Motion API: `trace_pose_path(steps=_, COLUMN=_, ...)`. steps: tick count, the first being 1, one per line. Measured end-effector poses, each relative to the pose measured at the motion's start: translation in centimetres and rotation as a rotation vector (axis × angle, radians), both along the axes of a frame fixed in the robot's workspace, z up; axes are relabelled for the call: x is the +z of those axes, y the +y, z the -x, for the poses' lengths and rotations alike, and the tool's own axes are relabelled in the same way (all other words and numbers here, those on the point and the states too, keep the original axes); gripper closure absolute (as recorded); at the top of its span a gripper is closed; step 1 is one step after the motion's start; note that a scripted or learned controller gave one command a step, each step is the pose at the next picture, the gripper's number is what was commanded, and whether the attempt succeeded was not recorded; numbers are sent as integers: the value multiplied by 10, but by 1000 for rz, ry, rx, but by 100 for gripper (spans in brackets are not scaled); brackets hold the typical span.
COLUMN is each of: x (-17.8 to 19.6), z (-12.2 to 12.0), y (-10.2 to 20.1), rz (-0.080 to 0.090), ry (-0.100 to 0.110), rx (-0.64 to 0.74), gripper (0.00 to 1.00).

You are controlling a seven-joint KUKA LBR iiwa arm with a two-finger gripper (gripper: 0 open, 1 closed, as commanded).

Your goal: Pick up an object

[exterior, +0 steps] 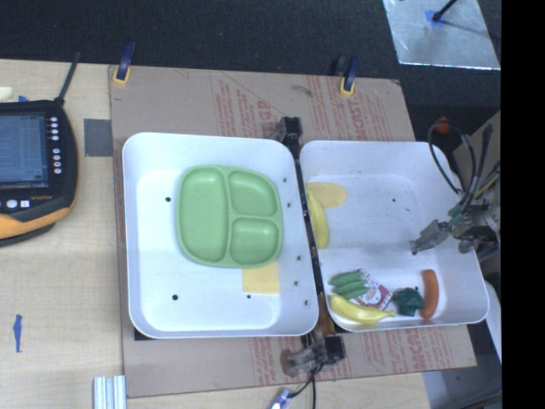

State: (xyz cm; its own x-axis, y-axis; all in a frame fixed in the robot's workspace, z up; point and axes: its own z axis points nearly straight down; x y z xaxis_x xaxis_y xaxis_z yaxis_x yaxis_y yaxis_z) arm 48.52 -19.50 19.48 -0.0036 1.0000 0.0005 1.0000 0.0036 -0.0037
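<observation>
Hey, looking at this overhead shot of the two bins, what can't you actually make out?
- Tool: small and blurred, fingers' state unreadable.
- Yellow slice: partly under the green divided plate.
- Packet: overlapped by the green beans and banana; print too small.

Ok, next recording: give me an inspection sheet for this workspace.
Surface: two white bins, left bin and right bin, on brown board.
Job's things: green divided plate and yellow slice in left bin; banana, sausage, green toys in right bin.
Clutter: nothing seen.
Tool: tool over right bin, holding nothing visible.
Cables: dark cables at right.
Surroundings: teach pendant at left.
</observation>
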Motion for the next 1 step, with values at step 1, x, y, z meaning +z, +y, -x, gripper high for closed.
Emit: trace_pose_path(steps=1, x=-90, z=-53, y=86, rz=-1, ry=3, rx=3, gripper=0)
